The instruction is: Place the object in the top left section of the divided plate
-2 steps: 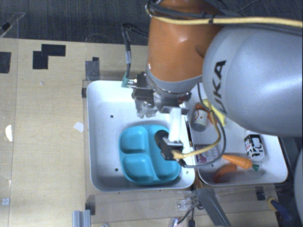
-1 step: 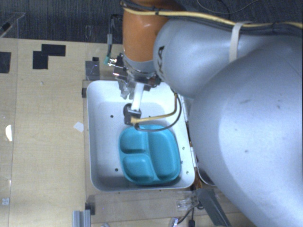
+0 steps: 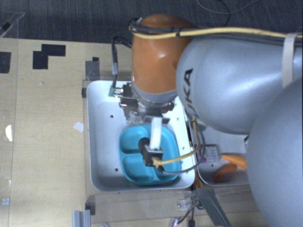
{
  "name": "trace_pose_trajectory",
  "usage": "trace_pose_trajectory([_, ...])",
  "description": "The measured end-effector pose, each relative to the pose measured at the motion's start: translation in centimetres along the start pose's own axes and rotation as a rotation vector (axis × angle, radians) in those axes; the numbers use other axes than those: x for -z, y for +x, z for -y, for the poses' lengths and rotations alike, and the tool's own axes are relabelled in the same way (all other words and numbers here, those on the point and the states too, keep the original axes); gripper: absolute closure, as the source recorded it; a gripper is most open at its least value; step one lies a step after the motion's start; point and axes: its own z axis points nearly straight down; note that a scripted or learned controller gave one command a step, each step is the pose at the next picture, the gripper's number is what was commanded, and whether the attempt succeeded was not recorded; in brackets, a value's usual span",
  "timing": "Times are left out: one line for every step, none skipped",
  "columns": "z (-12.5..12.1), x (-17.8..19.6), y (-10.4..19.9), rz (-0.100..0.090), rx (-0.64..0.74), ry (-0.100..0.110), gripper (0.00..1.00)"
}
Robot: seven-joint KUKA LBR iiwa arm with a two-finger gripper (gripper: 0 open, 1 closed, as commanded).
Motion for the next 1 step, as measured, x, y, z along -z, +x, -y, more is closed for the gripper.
trace_pose_trajectory([-12.55,-1.09,1.11,0.001,-0.252,-0.001,1.0])
